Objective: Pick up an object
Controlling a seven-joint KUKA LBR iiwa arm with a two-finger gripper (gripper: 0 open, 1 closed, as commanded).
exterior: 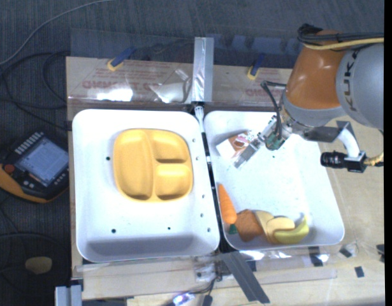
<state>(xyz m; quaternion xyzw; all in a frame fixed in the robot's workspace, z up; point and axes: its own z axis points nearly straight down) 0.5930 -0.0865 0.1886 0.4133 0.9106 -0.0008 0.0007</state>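
Gripper (pixel 246 150) sat low over upper-left part of right bin (pixel 323 190), fingers tilted down-left; couldn't tell if jaws were released or clenched, view too small/blurred. Small packet (pixel 237 141), white w/ red-brown patch, lay just beside the fingertips, touching or not unclear. Not seen between fingers. Rest of items were well apart at bin's front edge: carrot (pixel 225 204), brown lump (pixel 247 225), banana (pixel 292 232) w/ pale piece beside it. Left bin (pixel 94 234) held yellow divided tray (pixel 152 164).
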